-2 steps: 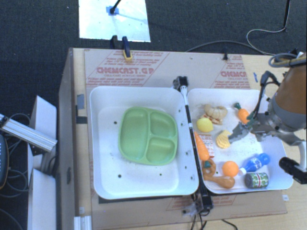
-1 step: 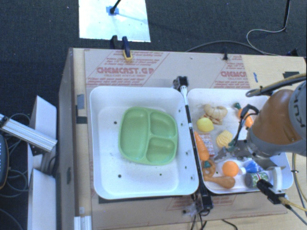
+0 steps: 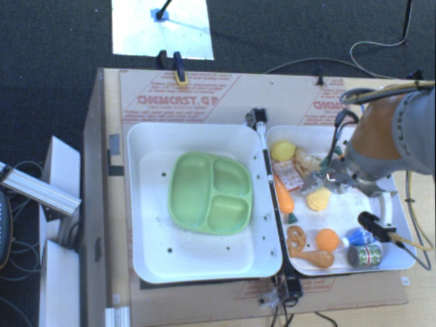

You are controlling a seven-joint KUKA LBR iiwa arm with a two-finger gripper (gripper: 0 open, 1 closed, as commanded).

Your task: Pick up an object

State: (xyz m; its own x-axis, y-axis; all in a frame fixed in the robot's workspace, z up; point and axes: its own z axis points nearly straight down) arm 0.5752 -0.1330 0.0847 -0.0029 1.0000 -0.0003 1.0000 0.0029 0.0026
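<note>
Fingers [image 3: 315,180] spread apart, gripping nothing, low in the right bin [image 3: 403,267] and just above a knobbly yellow toy [image 3: 318,199] near the bin's middle. Close by: a red-and-white packet [image 3: 289,174], a lemon [image 3: 283,150], a carrot [image 3: 284,196]; toward the near rim, a pretzel [image 3: 298,237], an orange ball [image 3: 328,240], a can [image 3: 364,255]. Beside it on the bench [image 3: 204,97], the left bin [image 3: 146,182] with a green divided tray [image 3: 210,193].

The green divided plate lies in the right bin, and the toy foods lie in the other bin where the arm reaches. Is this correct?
Not quite. The camera view shows the green divided plate in the left bin, not the right. The toy foods, such as the orange ball and carrot, lie in the right bin, where the arm reaches.
</note>
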